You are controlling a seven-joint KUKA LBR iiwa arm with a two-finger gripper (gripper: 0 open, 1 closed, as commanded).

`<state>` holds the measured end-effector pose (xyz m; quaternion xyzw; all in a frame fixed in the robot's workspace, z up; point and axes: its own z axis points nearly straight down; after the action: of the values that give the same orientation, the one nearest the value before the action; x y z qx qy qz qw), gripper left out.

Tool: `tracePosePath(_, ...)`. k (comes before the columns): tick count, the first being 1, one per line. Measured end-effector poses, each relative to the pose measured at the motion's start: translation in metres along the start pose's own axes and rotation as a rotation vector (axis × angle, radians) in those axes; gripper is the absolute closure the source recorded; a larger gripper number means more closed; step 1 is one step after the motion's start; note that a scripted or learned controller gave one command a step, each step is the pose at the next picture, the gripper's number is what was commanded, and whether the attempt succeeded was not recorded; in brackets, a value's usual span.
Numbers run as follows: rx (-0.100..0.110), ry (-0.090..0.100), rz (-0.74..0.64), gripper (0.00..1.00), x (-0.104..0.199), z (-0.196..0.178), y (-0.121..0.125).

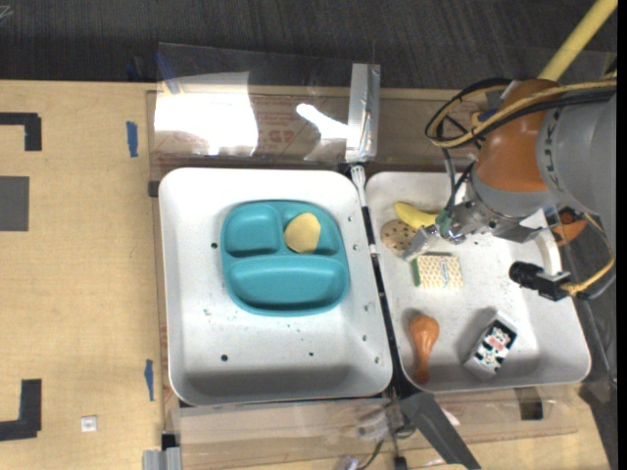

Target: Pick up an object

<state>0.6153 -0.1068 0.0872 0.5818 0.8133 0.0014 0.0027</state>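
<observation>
Camera view, my pincer (pixel 449 225) hung low in the right bin (pixel 558 355), whether apart or together I could not tell, yellow banana (pixel 413 214) touching at its nine o'clock, sponge (pixel 438 271) at six, teal tray (pixel 284 258) in the left bin (pixel 186 292).

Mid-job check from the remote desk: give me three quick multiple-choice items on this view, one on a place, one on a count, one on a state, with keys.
1. Where does the yellow round object lie?
A. in the teal divided tray
B. on the right bin's floor
C. on the cardboard

2. How many loose objects lie in the right bin?
A. two
B. five
C. eight

3. The gripper is
A. raised over the left bin
B. low in the right bin by the banana
C. outside both bins

Key: 1 A, it sits in the tray's upper right compartment. 2 B, five separate items show. 3 B, it sits beside the banana.
</observation>
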Motion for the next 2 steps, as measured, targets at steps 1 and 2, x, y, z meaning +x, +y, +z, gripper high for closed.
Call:
tracePosePath(1, 0.015, 0.007, -0.061, 0.0, -0.014, 0.001, 0.038)
tracePosePath(2, 0.001, -0.001, -0.151, 0.0, 0.013, -0.001, -0.071)
